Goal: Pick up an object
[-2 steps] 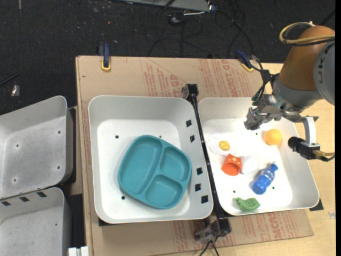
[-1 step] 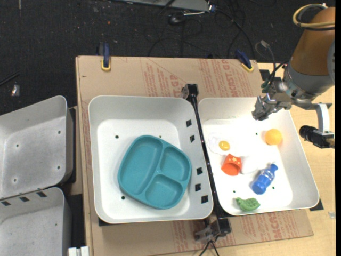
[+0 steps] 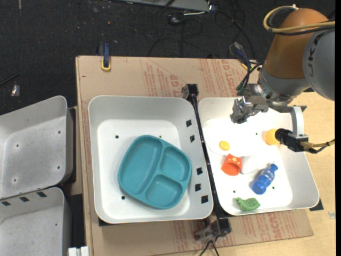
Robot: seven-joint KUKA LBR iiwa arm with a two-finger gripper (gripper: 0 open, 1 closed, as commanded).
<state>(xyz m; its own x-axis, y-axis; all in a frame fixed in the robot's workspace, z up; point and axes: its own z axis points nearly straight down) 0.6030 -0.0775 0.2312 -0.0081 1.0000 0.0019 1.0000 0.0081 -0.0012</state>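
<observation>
Positioned over the upper left part of the right bin (image 3: 298,196), the end effector (image 3: 241,112) is seen from above as a dark cluster below the grey wrist; whether it is spread or pressed together cannot be told, and nothing is seen pinched in it. No object lies directly beneath it; bare white floor is seen there.

The step in hand is judged to be the approach, with no pick yet made. Candidate objects are all gathered in the right bin: a small yellow piece (image 3: 224,145) lies nearest, just below the end effector; an orange cup (image 3: 231,165) lies on its side further down, touching a white object (image 3: 248,164) that is hard to make out against the bin; a blue bottle (image 3: 264,178) lies tilted to the right of these; a green item (image 3: 248,202) rests near the lower rim; a yellow object (image 3: 272,136) sits by a black fitting at the right. A teal divided plate (image 3: 154,171) lies alone in the left bin (image 3: 101,143).

For the next move, a shift down the view towards the yellow piece or the orange cup is judged to be called for, then a descent. The yellow piece looks small and low, so a pinch could be missed; the cup's rounded side may roll.
</observation>
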